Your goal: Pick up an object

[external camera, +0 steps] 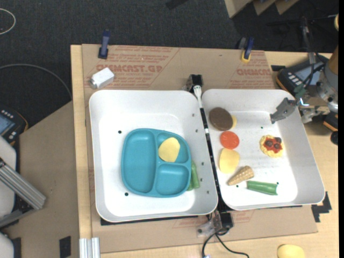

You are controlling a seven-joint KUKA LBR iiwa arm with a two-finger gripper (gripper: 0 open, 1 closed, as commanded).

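Hovering over the right bin's (301, 144) upper right corner, gripper (280, 112) carries nothing; finger state: cannot tell. Candidates lie in this bin: pizza (271, 145) nearest, tomato (230, 140), cookie (220, 118), cone (239, 174), pepper (262, 187). Pizza sits apart from neighbours; judged best target. Descend straight, centre over it, avoid bin wall.

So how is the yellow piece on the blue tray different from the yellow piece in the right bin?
The yellow piece on the blue tray lies in the tray's upper right compartment, in the left bin. The yellow piece in the right bin lies straight on the white floor of the right bin, between an orange-red disc and a waffle cone. The tray piece is a somewhat deeper yellow. Both are flat, rounded and similar in size.
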